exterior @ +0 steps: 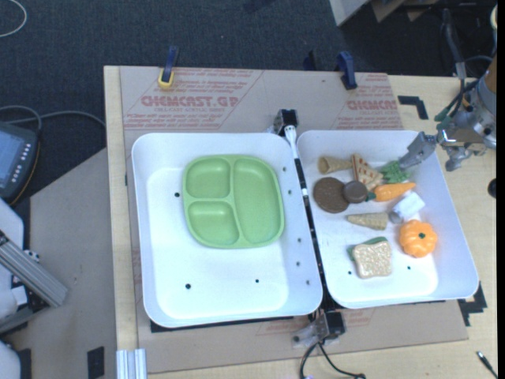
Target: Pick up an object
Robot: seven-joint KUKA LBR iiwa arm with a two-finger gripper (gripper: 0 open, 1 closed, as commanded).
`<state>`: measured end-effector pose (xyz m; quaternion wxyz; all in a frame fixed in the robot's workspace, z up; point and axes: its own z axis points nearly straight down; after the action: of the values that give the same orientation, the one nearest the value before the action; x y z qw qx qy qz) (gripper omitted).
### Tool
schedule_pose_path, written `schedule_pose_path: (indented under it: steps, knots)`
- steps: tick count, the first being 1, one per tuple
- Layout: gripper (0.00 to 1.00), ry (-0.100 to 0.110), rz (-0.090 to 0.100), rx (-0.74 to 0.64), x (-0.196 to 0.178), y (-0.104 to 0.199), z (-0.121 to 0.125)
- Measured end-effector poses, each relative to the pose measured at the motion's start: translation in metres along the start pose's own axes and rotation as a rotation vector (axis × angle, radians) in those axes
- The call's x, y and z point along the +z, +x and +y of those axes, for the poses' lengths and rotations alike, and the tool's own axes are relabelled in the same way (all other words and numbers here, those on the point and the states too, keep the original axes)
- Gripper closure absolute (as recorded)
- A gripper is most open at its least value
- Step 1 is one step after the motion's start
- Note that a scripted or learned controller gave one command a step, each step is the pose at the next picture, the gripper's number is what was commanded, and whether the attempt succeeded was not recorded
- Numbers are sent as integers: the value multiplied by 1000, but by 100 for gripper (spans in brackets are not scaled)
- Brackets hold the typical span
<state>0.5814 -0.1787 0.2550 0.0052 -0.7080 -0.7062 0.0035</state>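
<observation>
Gripper at right bin's two o'clock, finger state unclear; descend squarely over toy carrot, avoiding cookie.

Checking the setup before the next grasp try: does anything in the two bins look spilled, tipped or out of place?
Nothing stands out. The green divided plate lies flat in the left bin. The toy foods, among them the pumpkin and bread slice, lie loosely scattered inside the right bin, none over its rim.

The desk, covered in printed brown board, is carrying two white bins lying side by side.
</observation>
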Motion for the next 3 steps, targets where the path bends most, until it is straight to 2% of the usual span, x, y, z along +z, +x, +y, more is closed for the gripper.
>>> schedule_pose_path:
  steps: [1, 2, 3]
  knots:
    - [0, -13, -3, -3, -7, 0, 2]
    - [0, -4, 0, -2, 57, -2, 1]
    - [0, -6, 0, -4, 113, 0, 11]
